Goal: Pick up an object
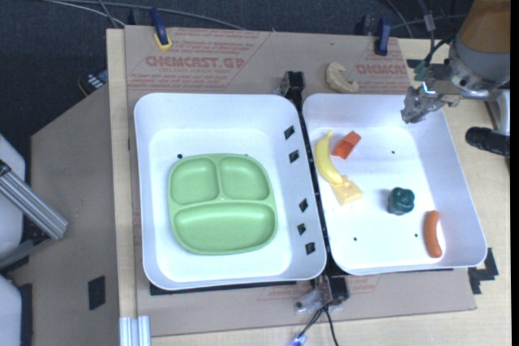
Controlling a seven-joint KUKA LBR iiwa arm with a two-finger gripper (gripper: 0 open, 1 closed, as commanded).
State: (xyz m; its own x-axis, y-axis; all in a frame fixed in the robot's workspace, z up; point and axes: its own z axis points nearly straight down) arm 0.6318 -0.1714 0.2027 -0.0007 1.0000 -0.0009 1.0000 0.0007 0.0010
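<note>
The right bin holds a yellow banana, a small red-orange block, a pale yellow piece, a dark green round object and an orange sausage-shaped piece. My gripper hangs over the bin's far right corner, well apart from all of them. Nothing shows between its fingers. The left bin carries a green divided plate.
A beige curved object lies on the cardboard behind the right bin. Blue clamps hold the board's far edge. Black clips sit along the seam between the bins. Cables run behind the arm.
</note>
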